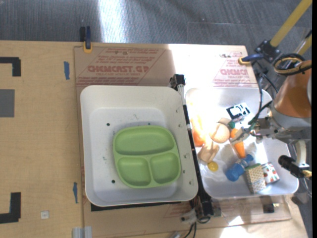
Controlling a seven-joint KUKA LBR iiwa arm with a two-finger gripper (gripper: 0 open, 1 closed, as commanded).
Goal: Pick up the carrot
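The small orange carrot (pixel 239 148) lies in the right shallow white bin (pixel 218 190) among other toy items, just below the claw (pixel 246 131), whose opening cannot be determined. Both bins sit on a brown cardboard-covered counter (pixel 39 148), with grey floor (pixel 173 14) beyond it.

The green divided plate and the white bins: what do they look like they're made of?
The green three-compartment plate looks like moulded plastic or silicone: uniform colour, rounded dividers, matte with soft sheen. The left white bin and right white bin look like smooth, thin-walled plastic with rounded corners; glare on the right one suggests a slight gloss. I can't confirm more from here.
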